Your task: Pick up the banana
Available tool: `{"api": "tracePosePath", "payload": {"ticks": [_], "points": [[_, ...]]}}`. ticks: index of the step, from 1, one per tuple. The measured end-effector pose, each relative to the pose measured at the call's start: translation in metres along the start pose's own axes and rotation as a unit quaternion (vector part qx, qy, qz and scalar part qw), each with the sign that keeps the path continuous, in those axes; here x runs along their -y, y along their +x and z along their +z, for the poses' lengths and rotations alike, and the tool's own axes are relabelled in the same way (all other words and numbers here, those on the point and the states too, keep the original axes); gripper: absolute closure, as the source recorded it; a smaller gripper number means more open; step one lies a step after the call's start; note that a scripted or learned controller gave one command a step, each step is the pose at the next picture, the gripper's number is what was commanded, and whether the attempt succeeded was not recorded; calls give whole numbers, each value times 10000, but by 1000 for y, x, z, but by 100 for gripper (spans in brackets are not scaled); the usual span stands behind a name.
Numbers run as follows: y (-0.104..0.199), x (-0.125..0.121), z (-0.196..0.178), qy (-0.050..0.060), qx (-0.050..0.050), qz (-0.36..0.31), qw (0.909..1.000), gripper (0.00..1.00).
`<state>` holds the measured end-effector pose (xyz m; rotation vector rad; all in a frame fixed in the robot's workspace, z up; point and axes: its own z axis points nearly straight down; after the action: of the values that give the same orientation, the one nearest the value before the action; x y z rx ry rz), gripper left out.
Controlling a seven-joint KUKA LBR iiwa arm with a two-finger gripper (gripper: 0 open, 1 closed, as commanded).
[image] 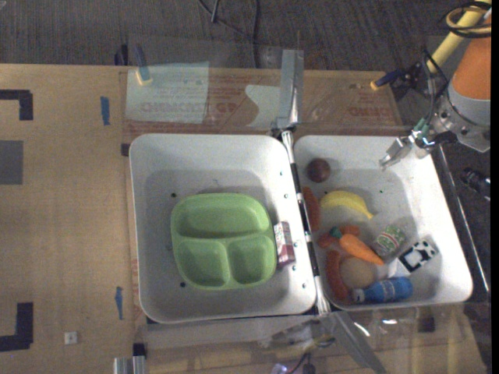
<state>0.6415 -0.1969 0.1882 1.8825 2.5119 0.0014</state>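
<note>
Bench [62,209] is flat pale wood w/ blue tape bits and black corner marks, well left of the fingers. Left bin [148,162]: shallow white plastic, rounded corners, across the divider from the fingers. Right bin [448,263]: same make; the fingers hang over its upper right corner. Arm [477,76] comes in at top right, grey w/ orange band, yellow hose and cables above it.

Gripper [398,153] sits at the bin's top right edge, metal tips pointing left and down toward the bin floor. Fingers look too small and blurred here, so I can't tell if they are spread or closed; nothing seen between them, and they touch no item.

Green tray [222,240]: smooth plastic, three compartments, rounded, in the left bin, far left and below the fingers. Banana [347,202]: yellow, curved, smooth, lying flat on the right bin floor, down-left of the fingers and apart from them. Carrot [360,248]: orange, tapered, just below the banana. Blue bottle [386,290] lies on its side near the bin's lower edge, straight below the fingers. Dark round fruit [317,169], plum-like, sits left of the fingers, just above the banana's left end
</note>
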Motion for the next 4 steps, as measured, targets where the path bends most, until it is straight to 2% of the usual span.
{"api": "tracePosePath", "payload": {"ticks": [1,2,3,4], "points": [[53,37,102,-8,1,-226,9997,0],[97,-7,98,-21,20,-2368,9716,0],[95,-7,87,-56,32,-2341,9722,100],[110,-39,-32,-16,10,-1866,9824,100]]}}
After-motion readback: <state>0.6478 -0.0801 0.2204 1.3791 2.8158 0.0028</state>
